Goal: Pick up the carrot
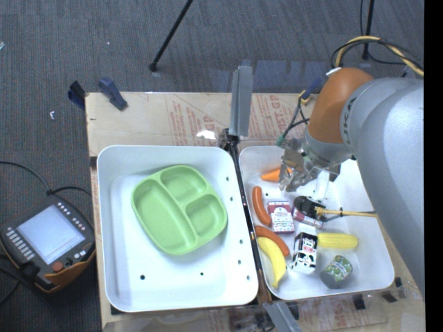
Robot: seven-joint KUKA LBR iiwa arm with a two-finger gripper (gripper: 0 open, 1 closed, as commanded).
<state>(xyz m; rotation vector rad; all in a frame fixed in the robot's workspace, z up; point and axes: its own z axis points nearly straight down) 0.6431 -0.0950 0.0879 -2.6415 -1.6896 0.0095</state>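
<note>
- No lift yet: the carrot (271, 174) lay on the floor of the right bin (377, 265), near its far wall, so the pick was judged not done.
- Carrot showed as a short orange wedge just left of the claw (296, 179), its near end hidden behind the claw's dark body.
- Claw hung low over the right bin's far end, below the orange wrist band. Finger spread: cannot tell; the tips blurred into cabling and shadow.
- Contact with the carrot: cannot tell either. Nothing orange was seen between the tips, so no hold was recorded.
- Below the claw, nearer the camera: a sausage (258, 205), a small red carton (281, 216), a banana (273, 260), a corn cob (336, 241), all apart from the carrot.
- Well left of the claw, the left bin (111, 275) held a green divided plate (179, 209).
- Left to do, by my estimate: close on the carrot, raise it clear of the bin.
</note>
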